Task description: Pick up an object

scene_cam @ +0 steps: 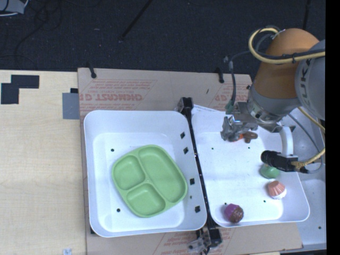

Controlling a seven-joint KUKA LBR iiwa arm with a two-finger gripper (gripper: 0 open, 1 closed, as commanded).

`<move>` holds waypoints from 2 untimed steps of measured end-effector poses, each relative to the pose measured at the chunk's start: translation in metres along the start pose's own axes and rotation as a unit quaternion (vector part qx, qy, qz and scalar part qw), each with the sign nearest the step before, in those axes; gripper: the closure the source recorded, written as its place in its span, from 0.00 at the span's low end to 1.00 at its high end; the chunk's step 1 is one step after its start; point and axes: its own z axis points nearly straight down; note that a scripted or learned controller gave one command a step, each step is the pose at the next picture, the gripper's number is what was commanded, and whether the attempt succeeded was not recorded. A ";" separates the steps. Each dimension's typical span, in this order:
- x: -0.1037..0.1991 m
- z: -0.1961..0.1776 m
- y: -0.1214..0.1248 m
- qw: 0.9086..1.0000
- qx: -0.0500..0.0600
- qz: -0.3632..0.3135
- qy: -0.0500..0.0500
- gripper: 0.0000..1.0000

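One arm (281, 73) poses its claw (237, 130) above the right bin (297, 214).

text: "chemcraft"-like red print, upside down (partly unclear) | on: cardboard sheet (159, 92) under the bins

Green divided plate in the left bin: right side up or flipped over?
Right side up. The green divided plate shows its three hollow compartments facing the camera, lying flat on the left bin floor.
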 end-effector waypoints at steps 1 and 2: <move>0.044 0.012 -0.016 1.000 0.001 0.000 0.000 1.00; 0.090 0.007 -0.042 1.000 0.001 0.000 0.000 1.00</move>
